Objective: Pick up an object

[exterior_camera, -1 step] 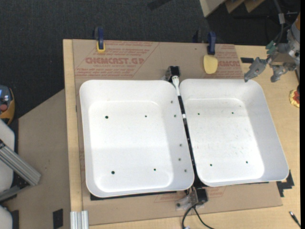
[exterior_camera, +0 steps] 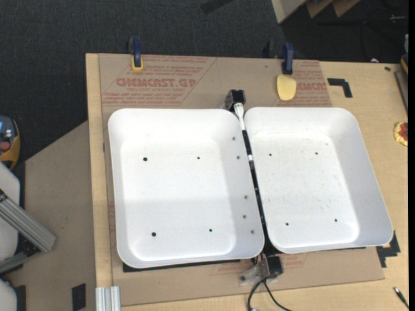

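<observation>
Yellow object (exterior_camera: 286, 87) behind right bin (exterior_camera: 311, 193).

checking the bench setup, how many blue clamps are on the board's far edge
2: one blue clamp above the left bin, the other above the right bin.

Yellow object (exterior_camera: 286, 87) beyond right bin (exterior_camera: 311, 186)

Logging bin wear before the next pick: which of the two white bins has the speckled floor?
The right bin; fine dark specks dot its floor, while the left bin looks clean apart from four dark holes.
</observation>
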Controlling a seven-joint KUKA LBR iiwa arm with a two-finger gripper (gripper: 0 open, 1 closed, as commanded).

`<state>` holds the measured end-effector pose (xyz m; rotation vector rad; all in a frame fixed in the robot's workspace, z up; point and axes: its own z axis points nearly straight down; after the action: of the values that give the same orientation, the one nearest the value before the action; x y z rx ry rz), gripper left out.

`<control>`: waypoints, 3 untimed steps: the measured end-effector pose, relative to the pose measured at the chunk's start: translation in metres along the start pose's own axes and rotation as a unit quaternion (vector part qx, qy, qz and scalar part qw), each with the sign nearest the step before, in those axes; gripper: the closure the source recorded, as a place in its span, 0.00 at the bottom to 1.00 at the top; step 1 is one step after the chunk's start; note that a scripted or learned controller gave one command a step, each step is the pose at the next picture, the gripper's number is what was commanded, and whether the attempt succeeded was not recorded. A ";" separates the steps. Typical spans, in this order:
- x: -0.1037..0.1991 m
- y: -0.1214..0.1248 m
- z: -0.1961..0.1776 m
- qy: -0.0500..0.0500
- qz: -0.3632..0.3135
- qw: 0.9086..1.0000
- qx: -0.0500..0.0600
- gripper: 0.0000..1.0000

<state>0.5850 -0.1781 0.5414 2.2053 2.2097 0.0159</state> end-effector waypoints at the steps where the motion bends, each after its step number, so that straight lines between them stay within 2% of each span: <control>1: 0.061 -0.043 0.096 0.004 0.000 1.000 0.014 0.00; 2: 0.058 -0.040 0.081 0.002 0.000 1.000 0.008 1.00; 3: 0.072 -0.008 0.211 0.004 0.000 1.000 0.015 1.00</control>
<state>0.5811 -0.1076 0.3294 2.2248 2.2279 -0.0074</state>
